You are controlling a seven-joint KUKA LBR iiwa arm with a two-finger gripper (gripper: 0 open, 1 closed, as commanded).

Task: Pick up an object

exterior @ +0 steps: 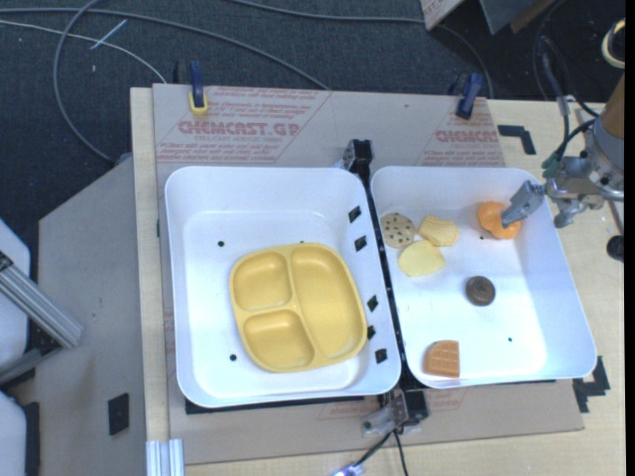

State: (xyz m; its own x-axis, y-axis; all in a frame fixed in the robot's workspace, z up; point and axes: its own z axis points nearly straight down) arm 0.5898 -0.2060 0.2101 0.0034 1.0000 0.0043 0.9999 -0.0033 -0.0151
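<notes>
Claw (pixel 540 206) fingers look spread apart, nothing between them, from what I see. My target, the orange piece (pixel 496 219), sits just left of it, touching 1 fingertip, in the right bin (pixel 556 296).

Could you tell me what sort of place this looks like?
Probably a robotics lab: two white bins clamped to a bench, toy food such as a cookie, loose cables on dark carpet.

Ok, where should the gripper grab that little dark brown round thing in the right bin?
Take the dark brown round piece across its rim, coming straight down from above. It seems to lie low on the right bin's floor with bare white all round, so fingers probably fit on any two opposite sides.
</notes>
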